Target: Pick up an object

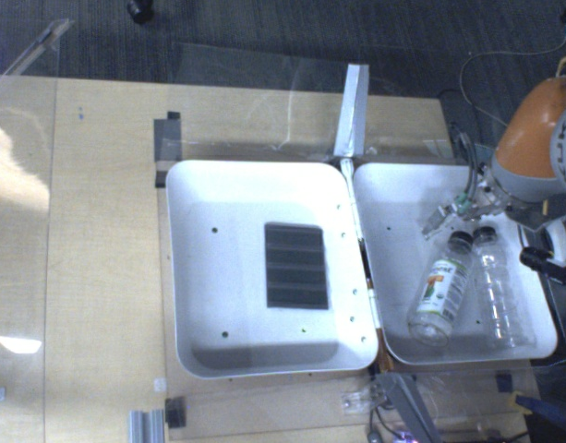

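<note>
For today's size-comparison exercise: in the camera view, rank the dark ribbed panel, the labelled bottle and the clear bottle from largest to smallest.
1. Dark ribbed panel, in the left bin, clearly largest.
2 and 3. Labelled bottle and clear bottle, side by side in the right bin, look alike in size; not ranked.

The worktop (89,275) is pale wood. Both bins are white: the left bin (199,247) carries a dark grey ribbed rectangle (296,266), the right bin (393,201) two clear bottles, one (439,293) with a white, orange and green label and black cap, the other (498,289) plain, black-capped. The arm (536,141) is grey with an orange band
</note>
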Controlling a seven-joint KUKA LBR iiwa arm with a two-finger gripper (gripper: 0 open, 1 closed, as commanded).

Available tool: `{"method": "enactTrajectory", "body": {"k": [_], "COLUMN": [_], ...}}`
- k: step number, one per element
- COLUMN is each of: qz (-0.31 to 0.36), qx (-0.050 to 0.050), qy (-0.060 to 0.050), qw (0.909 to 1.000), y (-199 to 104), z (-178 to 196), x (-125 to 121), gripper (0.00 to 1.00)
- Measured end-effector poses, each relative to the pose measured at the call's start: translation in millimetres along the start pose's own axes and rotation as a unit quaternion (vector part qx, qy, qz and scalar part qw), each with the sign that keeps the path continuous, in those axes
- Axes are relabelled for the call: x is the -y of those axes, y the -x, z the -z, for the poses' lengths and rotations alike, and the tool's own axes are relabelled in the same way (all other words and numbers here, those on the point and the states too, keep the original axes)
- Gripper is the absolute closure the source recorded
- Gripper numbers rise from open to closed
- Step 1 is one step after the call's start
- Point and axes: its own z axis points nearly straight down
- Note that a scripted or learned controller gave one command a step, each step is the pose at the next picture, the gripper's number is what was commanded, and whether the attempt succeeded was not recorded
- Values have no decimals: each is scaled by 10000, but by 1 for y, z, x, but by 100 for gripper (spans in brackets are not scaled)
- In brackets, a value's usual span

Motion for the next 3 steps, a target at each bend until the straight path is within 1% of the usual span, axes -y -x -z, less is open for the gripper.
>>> {"method": "enactTrajectory", "body": {"k": [1, 2, 3], "qz": [2091, 1558, 1557], "qx": [-14, -37, -37], "qy": [-5, -29, -30], "qw": [9779, 9878, 9878], "y": [-2, -85, -85], "z": [-10, -11, -11], "x": [44, -32, -32], "gripper": [0, 0, 0]}}
